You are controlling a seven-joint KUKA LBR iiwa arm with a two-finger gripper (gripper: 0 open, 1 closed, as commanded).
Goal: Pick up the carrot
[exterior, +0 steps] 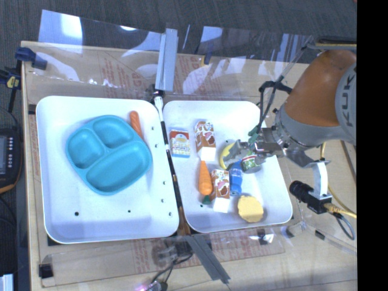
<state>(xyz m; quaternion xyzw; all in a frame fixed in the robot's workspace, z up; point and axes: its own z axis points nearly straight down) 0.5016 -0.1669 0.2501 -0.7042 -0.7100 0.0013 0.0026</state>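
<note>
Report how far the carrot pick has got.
Done: nothing visible yet; the carrot lies flat in the right bin, beside a small carton. In hand: the hand sits over the bin's right side, above a banana, apart from the carrot. Left: move over the carrot, grip, lift.

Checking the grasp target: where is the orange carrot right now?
The orange carrot lies in the right-hand white bin, near its left wall, just left of a brown-and-white carton.
</note>
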